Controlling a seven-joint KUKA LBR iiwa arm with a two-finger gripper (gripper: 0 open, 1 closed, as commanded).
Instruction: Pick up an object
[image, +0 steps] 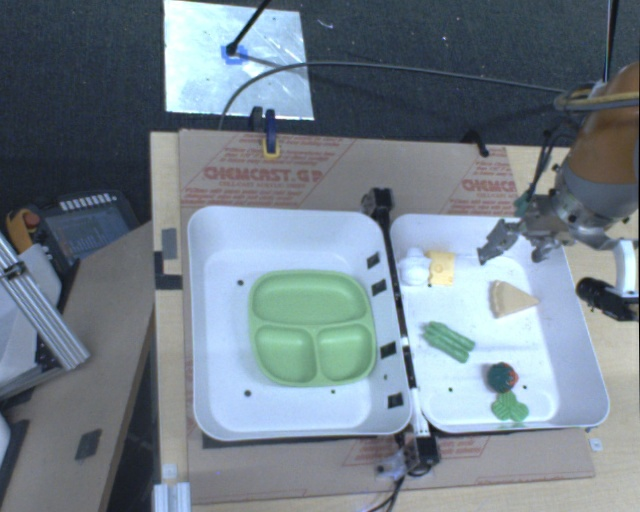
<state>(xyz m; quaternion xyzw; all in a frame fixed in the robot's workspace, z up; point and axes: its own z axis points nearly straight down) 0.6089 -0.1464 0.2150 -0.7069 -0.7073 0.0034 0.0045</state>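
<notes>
End effector (518, 242) spread, unladen, over right bin (580, 340); left bin (215, 300) holds green tray (310, 328).

The arm (605, 130) reaches in from the right, its gripper (520, 245) pointing down-left with fingers spread apart.

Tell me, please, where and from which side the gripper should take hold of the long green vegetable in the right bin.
Probably across the middle of the green vegetable, coming straight down. It lies flat and slanted with bare floor all around, so the fingers should close over its narrow width, turned square to its long axis.
</notes>
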